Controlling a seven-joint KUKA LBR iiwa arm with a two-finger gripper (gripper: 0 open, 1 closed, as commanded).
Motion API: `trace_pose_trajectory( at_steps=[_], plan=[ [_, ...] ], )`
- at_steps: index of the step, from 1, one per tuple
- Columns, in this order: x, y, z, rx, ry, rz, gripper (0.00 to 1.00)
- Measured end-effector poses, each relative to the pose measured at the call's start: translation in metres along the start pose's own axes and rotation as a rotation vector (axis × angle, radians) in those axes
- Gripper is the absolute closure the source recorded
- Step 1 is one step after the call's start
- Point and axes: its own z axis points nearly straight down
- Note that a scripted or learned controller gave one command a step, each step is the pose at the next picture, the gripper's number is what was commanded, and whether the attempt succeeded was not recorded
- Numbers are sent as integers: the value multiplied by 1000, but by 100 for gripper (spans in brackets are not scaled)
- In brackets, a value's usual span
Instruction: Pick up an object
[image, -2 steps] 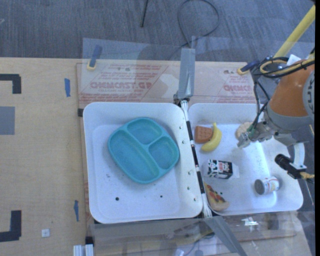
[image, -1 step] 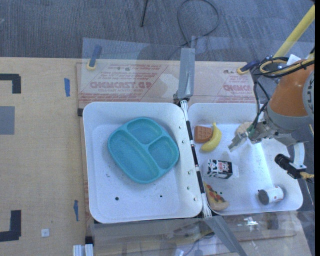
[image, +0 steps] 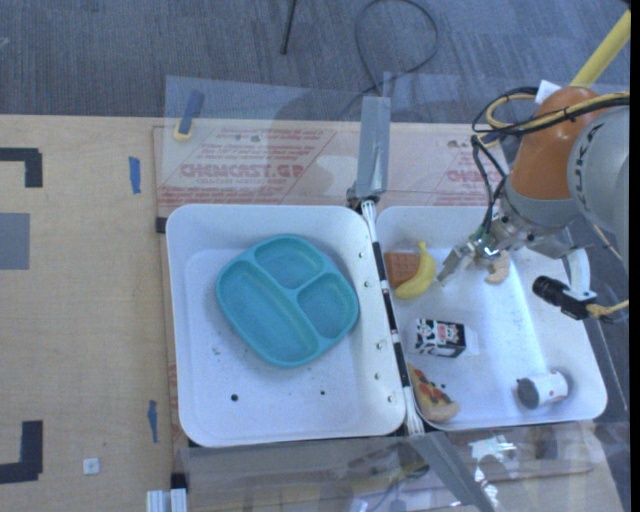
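My gripper (image: 472, 262) hangs over the back of the right bin (image: 560, 345), below the arm's orange band (image: 545, 150). Its fingers stand open with nothing between them. One grey fingertip (image: 448, 268) points toward a yellow banana (image: 420, 276) just to its left, close to it but apart. A reddish-brown toast-like piece (image: 401, 265) lies against the banana by the bin's left wall. Nearer the front lie a black-and-white carton (image: 440, 337), a pizza-like slice (image: 433, 395) in the front left corner, and a white and grey cylinder (image: 541, 388) at the front right.
The left bin (image: 195, 380) holds a teal divided plate (image: 288, 298). A black part with a yellow cable (image: 562, 294) sticks out over the right bin's right side. A grey divider post (image: 373, 150) stands behind the gap between the bins.
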Motion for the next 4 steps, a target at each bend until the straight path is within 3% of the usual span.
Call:
trace_pose_trajectory(
  at_steps=[1,2,3,4],
  plan=[
    [20,12,0,18,-5,-255,0],
    [-45,-21,0,-29,10,-184,0],
    [-50,-21,-12,-40,-14,-183,100],
    [-17,8,-101,-38,-12,19,100]
  ],
)
